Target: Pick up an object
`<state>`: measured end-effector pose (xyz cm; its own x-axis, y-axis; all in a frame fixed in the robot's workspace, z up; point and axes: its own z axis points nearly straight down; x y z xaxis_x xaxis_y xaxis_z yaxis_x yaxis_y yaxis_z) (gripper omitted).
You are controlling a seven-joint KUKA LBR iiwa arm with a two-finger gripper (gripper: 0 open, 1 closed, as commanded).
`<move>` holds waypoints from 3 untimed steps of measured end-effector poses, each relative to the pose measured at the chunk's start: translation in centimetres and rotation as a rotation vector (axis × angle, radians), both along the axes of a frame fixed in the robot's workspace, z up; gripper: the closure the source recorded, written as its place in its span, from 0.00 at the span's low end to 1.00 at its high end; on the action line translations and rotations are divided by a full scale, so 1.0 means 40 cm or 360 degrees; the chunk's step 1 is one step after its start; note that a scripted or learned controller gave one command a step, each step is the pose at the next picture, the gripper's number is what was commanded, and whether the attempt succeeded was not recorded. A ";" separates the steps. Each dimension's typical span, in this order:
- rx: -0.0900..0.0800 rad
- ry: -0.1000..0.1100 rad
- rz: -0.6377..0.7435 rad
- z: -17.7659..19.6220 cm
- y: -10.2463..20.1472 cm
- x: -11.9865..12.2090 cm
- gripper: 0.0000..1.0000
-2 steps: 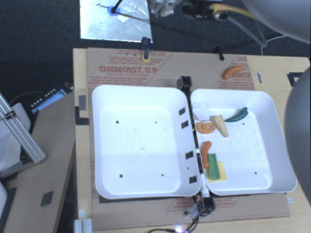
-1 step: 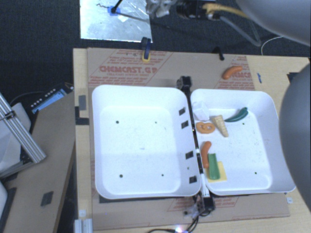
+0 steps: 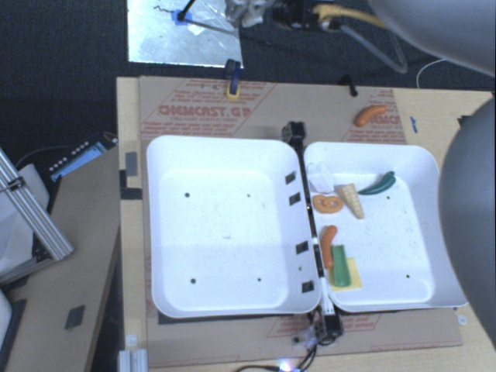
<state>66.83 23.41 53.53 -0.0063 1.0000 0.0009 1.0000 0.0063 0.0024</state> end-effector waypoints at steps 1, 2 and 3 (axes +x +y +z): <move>-0.0006 0.0001 -0.0021 -0.041 -0.238 0.002 1.00; 0.0002 -0.0003 -0.0001 0.003 -0.153 0.000 1.00; 0.0004 0.0002 0.0005 0.002 -0.053 -0.137 1.00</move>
<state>61.34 21.30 53.62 -0.0092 1.0000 0.0032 1.0000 0.0092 0.0014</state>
